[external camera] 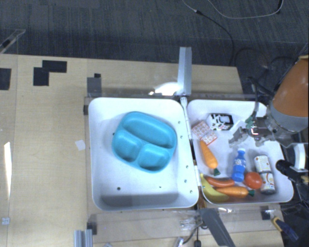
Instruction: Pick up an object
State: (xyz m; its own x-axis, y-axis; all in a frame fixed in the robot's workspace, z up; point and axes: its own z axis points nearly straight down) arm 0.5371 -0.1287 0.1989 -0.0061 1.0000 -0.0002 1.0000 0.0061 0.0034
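You are looking at a robotics lab or test cell. A pale wooden bench carries two shallow white bins fixed in a metal frame with an upright aluminium post at upper centre. Dark carpet tile runs across the top of the frame, with a loose cable at upper right, and black marker shapes sit at upper left.

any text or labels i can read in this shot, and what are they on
Nothing here reads as words.
Black and white carton in the right bin: bold print, too blurred to read.
Red and white packet: pattern or print, too small to read.
Blue bottle: pale label, unreadable.
Small can beside the tomato: label print, too small to read.
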